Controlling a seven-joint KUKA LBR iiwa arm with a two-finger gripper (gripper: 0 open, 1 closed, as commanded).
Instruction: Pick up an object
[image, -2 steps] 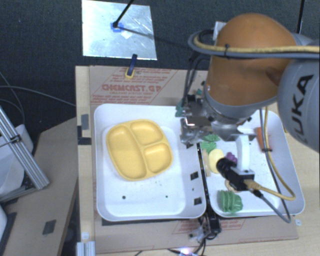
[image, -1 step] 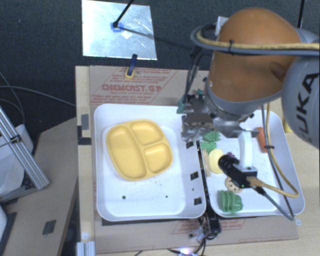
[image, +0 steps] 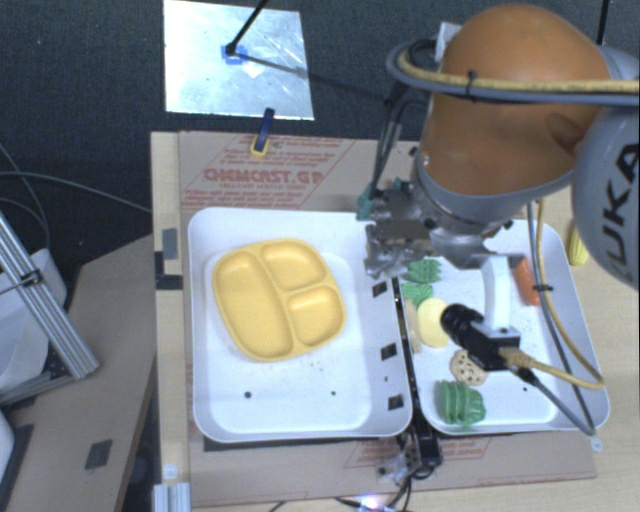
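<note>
My tool (image: 392, 250) hangs low over the right bin (image: 560, 395), near its top left corner, close to a green toy (image: 424, 270). I cannot tell its state. Nothing looks picked up yet.

A yellow divided plate (image: 278, 298), with three compartments, lay flat in the left bin (image: 215, 400), tilted so its long side ran from 10 to 4 o'clock. In the right bin (image: 575, 340), a pale yellow rounded piece (image: 431, 322) sat near the dividing edge. At 12 o'clock from it lay a small green leafy piece (image: 425, 270); at 5 o'clock, a brown speckled cookie (image: 465, 368); below that, at 6 o'clock, a green ridged piece (image: 461, 402). An orange piece (image: 527, 282) lay at 2 o'clock, partly hidden.
</note>
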